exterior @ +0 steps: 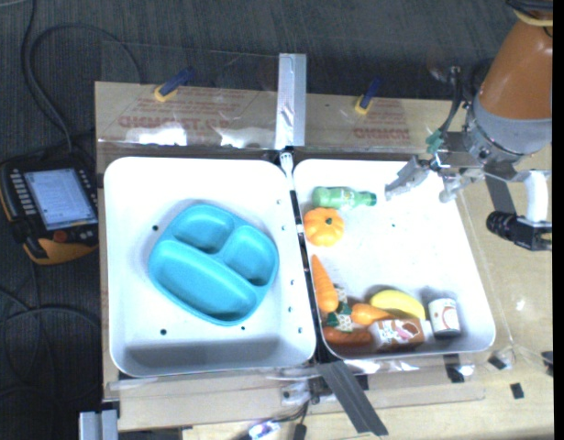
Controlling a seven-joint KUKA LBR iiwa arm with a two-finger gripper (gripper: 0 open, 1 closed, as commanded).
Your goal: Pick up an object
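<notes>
Hovering over the upper right part of the right bin [474, 273], the end effector [426, 180] is carrying nothing, and its two fingers are standing apart, one reaching out toward the green bottle [344, 197]. That bottle, lying just beside the end effector's nearer finger and up against the bin's far wall, looks like the likeliest target. It is lying on its side with its long axis running roughly left to right along that wall, the cap end pointing toward the end effector and the base toward the divider between the bins. To do the pick well, the fingers probably need turning so they are closing across the bottle's narrow width, not along its length, then coming down centred on the body, since a round bottle is apt to roll away from an off-centre pinch. The orange pumpkin [324, 226] is sitting just below the bottle, close enough that a wide approach risks nudging it. The carrot [324, 285], banana [398, 302] and small can [444, 317] are lying well away from the bottle, along the bin's near wall.
</notes>
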